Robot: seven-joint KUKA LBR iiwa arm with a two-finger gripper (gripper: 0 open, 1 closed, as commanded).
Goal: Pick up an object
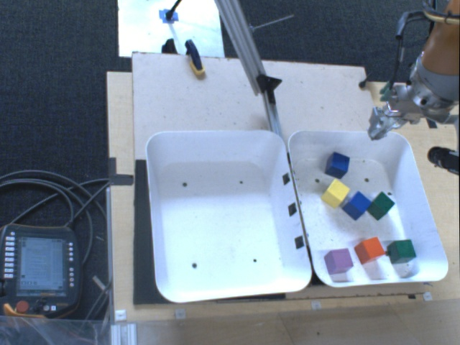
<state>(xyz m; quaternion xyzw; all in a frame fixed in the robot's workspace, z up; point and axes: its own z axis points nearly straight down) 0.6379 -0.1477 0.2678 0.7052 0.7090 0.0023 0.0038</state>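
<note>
Cubes [356, 205]: small, multi-col., seemingly matte

- arm [440, 49] — cut off by the top and right edges; just the wrist end and part of the orange band are in frame
- gripper [379, 126] — small and soft at the far rim of the right bin [428, 221]; can't tell if it touches the rim
- metal pole [241, 34] — upper end leaves through the top edge
- teach pendant [39, 268] — screen text too small to read
- cables [50, 192] — cut by the left edge
- dark spots [194, 265] in the left bin [154, 192] — too small to tell holes from marks
- blue-and-yellow tool [192, 56] — too small to identify
</note>
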